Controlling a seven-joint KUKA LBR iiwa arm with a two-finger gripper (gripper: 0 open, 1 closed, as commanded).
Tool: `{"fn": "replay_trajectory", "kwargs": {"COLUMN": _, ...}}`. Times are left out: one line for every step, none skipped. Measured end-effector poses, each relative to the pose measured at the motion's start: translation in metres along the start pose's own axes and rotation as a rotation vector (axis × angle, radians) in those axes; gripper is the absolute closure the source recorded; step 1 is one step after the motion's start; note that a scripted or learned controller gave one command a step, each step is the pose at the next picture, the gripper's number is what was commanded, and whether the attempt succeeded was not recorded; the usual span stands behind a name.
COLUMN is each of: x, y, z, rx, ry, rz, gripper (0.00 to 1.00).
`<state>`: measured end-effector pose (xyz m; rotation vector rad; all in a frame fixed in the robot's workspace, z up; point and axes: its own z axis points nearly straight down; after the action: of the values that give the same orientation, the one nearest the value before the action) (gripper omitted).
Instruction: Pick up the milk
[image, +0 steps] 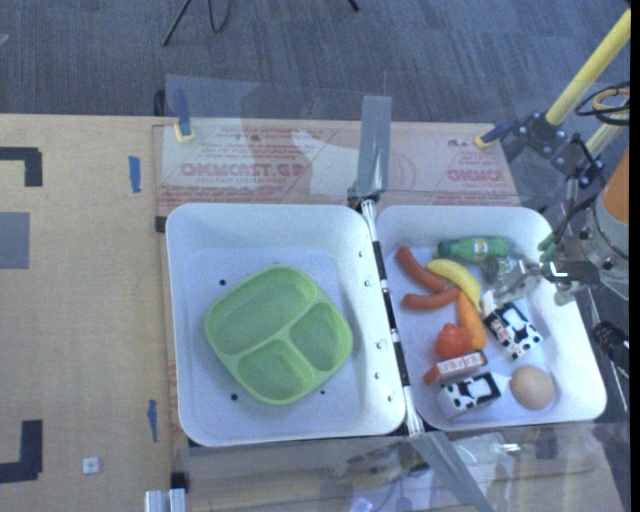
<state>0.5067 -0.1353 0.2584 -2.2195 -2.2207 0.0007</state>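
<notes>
Two cow-patterned milk cartons (513, 331) (470, 391) crowd the right bin (590, 400); the end effector (515, 278) hovers just above the upper one, finger state probably unreadable, so it may snag the neighbouring carrot (470, 318)

2 small milk cartons in the right bin, both printed in black-and-white cow patches.

Carton 1 (513, 330) lies tilted toward the bin's right side, its long axis running diagonally from upper left to lower right, about midway down the bin. Carton 2 (470, 392) lies on its side near the bin's front edge, roughly level, with a red and white band along its upper edge. The 2 cartons are near each other but not touching.
</notes>
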Motion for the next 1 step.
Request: {"fn": "replay_trajectory", "kwargs": {"x": -0.0478, "y": 0.0278, "z": 0.1344, "rx": -0.002, "ry": -0.001, "rz": -0.056, "gripper": 0.00}}
